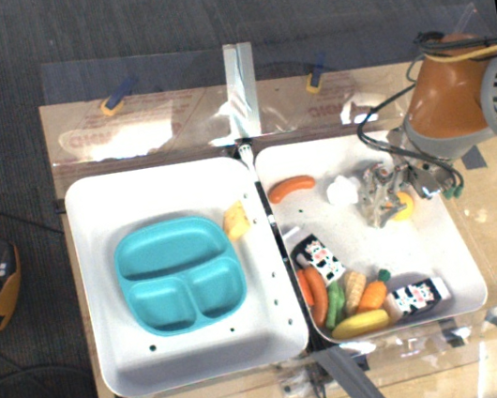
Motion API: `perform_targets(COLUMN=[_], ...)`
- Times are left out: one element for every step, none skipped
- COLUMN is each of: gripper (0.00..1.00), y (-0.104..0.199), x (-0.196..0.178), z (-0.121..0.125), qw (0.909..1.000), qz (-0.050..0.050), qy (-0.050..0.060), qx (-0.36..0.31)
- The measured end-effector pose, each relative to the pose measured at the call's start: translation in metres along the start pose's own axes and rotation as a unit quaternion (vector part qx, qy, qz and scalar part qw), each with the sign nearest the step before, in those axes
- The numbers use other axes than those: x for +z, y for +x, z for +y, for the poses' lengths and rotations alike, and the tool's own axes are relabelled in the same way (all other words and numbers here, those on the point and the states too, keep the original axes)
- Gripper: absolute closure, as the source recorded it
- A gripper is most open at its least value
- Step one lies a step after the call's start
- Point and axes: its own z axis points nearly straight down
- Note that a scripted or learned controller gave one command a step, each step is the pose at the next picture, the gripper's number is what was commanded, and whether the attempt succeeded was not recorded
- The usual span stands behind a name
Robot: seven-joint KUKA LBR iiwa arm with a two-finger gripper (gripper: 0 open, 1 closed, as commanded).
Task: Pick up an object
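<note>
The gripper (pixel 384 198) hangs low in the right bin (pixel 461 241), touching a small toy (pixel 404 206) on its right. Just left of it lies an egg (pixel 342 190), farther left a sausage (pixel 291 188). Nearer the camera, a heap: milk carton (pixel 317 258), carrots (pixel 373 294), banana (pixel 359 323). Well to its left, in the left bin (pixel 104 295), a divided tray (pixel 181 273).

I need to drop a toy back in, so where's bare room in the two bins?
Left bin: bare floor rings the teal tray, widest along the near wall. Right bin: open patch mid-floor, between the gripper and the cow carton. Crowded: its near-left corner, with carrots and banana.
</note>
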Motion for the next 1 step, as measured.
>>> perform_targets(gripper=[1.0], y=[-0.0556], x=[-0.064], z=[0.0296], qw=[0.9944], qz=[0.005], qy=[-0.002], qx=[0.106])
